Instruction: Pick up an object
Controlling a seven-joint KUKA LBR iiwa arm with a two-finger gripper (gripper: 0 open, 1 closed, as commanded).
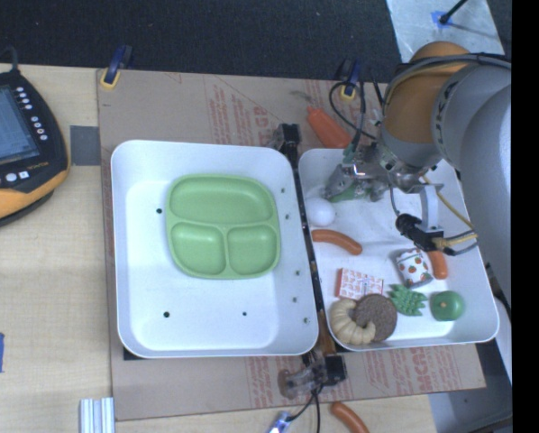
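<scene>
On the bench: two shallow white bins sit side by side on a brown board, the left bin (134, 323) and the right bin (472, 332) touching along their inner rims.
Left bin: holds a pale green divided plate (223, 225), lying flat with one wide section at the back and two smaller ones at the front.
Arm: the grey arm (472, 142) with its orange band (423, 88) reaches in from the right and hangs over the back of the right bin.
Gripper: the gripper (349, 186) points down at the back-left corner of the right bin; whether its fingers are parted or closed cannot be told from this angle, and nothing can be seen between them.
Objects to pick, right bin: a white ball (321, 212) lies just beside the gripper, near the bin's left wall; an orange sausage (336, 240) lies in front of the ball.
Front of right bin: a tan ring-shaped bun (343, 326) touches a dark brown round cookie (375, 315); a red-and-white patterned packet (359, 283) lies just behind them.
Right side of right bin: a small white patterned cup (412, 266), a spiky green leaf piece (406, 299) and a green round fruit (446, 306) sit close together.
Outside the bins: an orange carrot-like piece (327, 129) lies on the board behind the right bin; a handheld control pendant (17, 152) with a screen rests at the far left.
</scene>
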